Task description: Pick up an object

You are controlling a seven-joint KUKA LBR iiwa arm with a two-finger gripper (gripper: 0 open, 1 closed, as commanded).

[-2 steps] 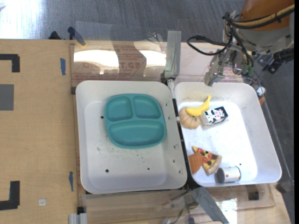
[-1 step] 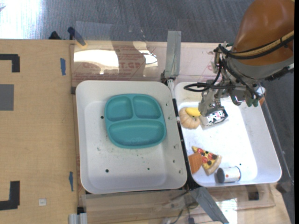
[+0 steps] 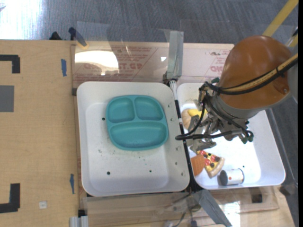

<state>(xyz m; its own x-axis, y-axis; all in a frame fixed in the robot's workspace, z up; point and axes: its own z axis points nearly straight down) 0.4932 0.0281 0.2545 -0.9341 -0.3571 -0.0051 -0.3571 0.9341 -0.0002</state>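
Teal is the colour of the tray [image 3: 137, 122] that lies flat in the left bin [image 3: 90, 141]. The tray has three parts, two small ones at the far side and one long one at the near side. Little dark specks dot the white floor of that bin around it.

The right bin [image 3: 270, 164] sits just beside the left bin, and a dark strip runs between them. The arm [image 3: 255, 74] (grey, with a big orange band) hangs over the right bin and hides much of it. Black cables loop across the orange part. The gripper [image 3: 208, 138] is low in the bin, under the arm, near the left wall. I cannot tell how it is set, because cables and dark parts cover it.

A pizza slice [image 3: 208, 164] lies on the bin floor just in front of the gripper. It is orange with red and dark dots. A small can [image 3: 231, 176] lies on its side, touching the slice's near right corner. A yellow toy [image 3: 191, 112] peeks out beside the arm, close to the left wall. Both bins rest on the bench [image 3: 33, 126], which is brown board with blue tape bits.
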